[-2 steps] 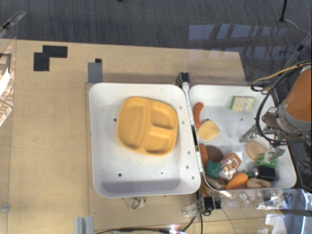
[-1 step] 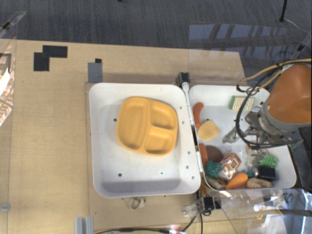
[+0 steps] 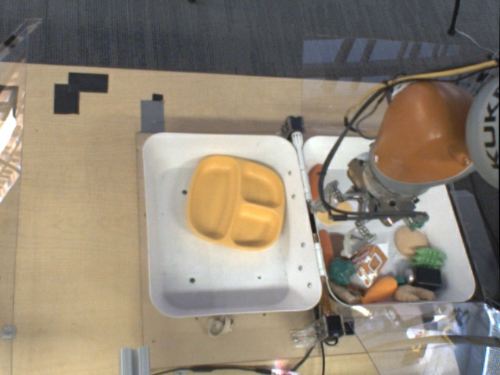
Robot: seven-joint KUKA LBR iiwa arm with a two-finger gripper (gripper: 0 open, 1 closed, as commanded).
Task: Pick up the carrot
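Two white bins, one yellow tray, one carrot.

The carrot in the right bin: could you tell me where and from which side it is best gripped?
Probably from above, across the carrot's thick middle. It lies flat near the right bin's front edge, angled, with a green item at its left end and a brown piece at its right, so its ends are crowded.

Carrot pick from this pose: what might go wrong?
1. The carrot lies packed among other toys near the right bin's front edge, so the claw may grab a neighbour.
2. The claw sits above the pile, short of the carrot, so a straight descent would likely miss.
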